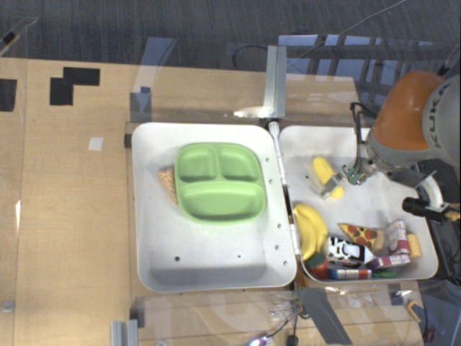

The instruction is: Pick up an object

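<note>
My gripper (333, 187) is low in the right bin (346, 139), at the end of the grey arm with the orange band (403, 117). It sits just right of and below a small yellow corn-like piece (321, 169), touching or nearly touching it. Nothing can be seen held in it. At the bin's front lie a yellow banana bunch (310, 229), a pizza slice (358, 233), a black-and-white item (343, 249) and several small toy foods (395, 245).
The left bin (209, 269) holds a green divided plate (218, 181) with a tan waffle-like piece (168, 184) tucked at its left edge. A metal divider (283, 186) runs between the bins. A metal post (276, 78) stands behind them.
</note>
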`<state>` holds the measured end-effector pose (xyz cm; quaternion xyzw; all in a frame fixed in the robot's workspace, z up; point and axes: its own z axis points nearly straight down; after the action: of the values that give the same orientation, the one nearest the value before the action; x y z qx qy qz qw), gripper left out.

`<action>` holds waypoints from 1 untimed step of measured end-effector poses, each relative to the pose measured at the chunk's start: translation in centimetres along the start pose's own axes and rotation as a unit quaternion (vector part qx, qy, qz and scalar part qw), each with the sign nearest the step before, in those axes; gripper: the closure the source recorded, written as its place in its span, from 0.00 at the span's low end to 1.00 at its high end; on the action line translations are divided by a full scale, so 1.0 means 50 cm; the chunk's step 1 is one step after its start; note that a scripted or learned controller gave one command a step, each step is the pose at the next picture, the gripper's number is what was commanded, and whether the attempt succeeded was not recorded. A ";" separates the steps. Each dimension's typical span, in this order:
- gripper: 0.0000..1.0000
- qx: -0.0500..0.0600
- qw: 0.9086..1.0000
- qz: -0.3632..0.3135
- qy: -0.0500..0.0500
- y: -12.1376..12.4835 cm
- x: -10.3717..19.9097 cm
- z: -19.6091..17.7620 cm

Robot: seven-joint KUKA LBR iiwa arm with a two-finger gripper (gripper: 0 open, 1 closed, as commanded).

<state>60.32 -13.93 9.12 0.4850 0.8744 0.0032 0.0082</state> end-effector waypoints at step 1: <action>1.00 -0.003 1.000 0.001 0.000 0.007 0.000 -0.026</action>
<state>60.57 -13.74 10.43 0.4855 0.8742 0.0063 0.0097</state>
